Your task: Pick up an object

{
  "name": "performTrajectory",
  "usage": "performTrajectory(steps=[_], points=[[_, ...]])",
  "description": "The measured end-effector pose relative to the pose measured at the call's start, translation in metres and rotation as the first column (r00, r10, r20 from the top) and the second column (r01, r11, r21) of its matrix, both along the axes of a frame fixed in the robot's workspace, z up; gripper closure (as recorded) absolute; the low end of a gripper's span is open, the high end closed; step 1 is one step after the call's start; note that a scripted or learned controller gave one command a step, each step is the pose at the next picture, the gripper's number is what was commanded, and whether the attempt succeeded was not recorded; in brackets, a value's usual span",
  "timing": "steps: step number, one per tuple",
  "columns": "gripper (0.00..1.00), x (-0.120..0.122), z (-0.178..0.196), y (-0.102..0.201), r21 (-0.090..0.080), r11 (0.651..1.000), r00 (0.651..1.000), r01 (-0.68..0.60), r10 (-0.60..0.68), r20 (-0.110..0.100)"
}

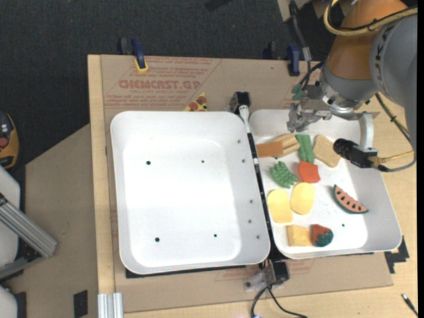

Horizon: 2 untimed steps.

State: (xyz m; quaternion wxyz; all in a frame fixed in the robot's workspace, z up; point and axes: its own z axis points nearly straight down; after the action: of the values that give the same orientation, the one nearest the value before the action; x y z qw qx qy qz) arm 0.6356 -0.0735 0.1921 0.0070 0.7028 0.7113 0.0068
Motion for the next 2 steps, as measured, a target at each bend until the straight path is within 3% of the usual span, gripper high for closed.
performTrajectory(steps=[1, 2], points=[[1.00, 0.034, 0.055, 0.070, 0.001, 1.000, 1.000, 0.004, -0.004, -0.009], [1.00, 0.031, 0.085, 0.158, 0.003, 1.000, 1.000, 0.002, -0.002, -0.012]])
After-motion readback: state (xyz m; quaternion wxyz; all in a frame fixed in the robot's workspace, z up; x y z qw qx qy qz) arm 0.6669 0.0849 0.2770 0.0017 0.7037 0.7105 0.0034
